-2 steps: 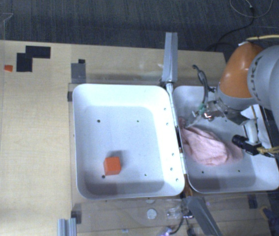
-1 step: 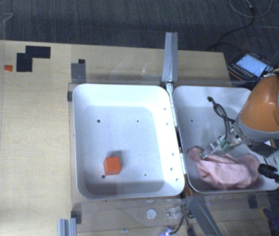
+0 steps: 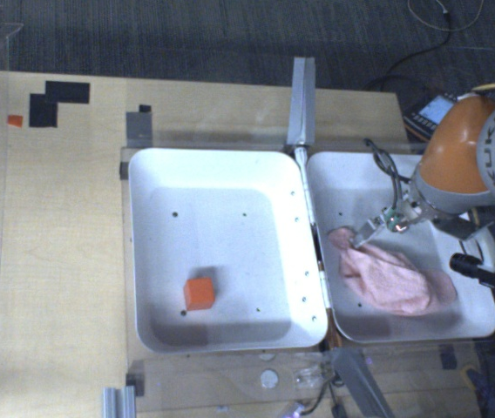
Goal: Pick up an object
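A crumpled pink cloth point(image 3: 389, 279) lies in the right bin point(image 3: 352, 181), spread across its lower half. My gripper point(image 3: 368, 233) reaches in from the right and sits low at the cloth's upper left corner, right by the fabric. Whether it touches or grips the cloth is too small to tell. An orange block point(image 3: 200, 293) rests alone on the floor of the left bin point(image 3: 213, 190), near the front left, far from the gripper.
A metal bar point(image 3: 301, 103) stands behind the seam between the bins. On the wooden bench at far left lie black shapes point(image 3: 56, 101) and a small orange piece point(image 3: 14, 121). Cables and a black part point(image 3: 478, 270) hang by the right bin's right rim.
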You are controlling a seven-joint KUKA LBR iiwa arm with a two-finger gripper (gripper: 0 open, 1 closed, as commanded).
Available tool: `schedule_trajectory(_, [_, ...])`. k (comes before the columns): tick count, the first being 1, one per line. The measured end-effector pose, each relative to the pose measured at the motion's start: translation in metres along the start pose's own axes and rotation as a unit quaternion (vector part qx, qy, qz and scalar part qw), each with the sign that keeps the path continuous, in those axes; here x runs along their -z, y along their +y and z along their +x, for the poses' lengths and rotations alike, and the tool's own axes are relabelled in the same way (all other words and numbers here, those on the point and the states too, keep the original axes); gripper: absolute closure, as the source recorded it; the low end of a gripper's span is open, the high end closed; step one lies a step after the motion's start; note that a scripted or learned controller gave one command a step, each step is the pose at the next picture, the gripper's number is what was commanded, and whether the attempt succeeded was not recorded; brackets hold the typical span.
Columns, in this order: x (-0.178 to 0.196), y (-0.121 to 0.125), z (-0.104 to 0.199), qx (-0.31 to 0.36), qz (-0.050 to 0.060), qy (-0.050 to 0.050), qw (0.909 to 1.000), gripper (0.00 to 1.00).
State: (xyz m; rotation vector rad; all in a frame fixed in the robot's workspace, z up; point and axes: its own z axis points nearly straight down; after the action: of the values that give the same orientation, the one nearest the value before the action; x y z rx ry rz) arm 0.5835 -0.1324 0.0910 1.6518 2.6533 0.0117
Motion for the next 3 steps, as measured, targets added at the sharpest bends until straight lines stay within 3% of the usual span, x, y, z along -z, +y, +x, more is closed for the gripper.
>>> schedule_trajectory(1, [0.001, -0.009, 0.049, 0.077, -0.001, 0.0, 0.997, 0.0])
schedule_trajectory(2, [0.015, -0.004, 0.048, 0.077, -0.006, -0.003, 0.997, 1.0])
schedule_trajectory(3, [0.096, 0.104, 0.054, -0.043, 0.003, 0.002, 0.9991, 1.0])
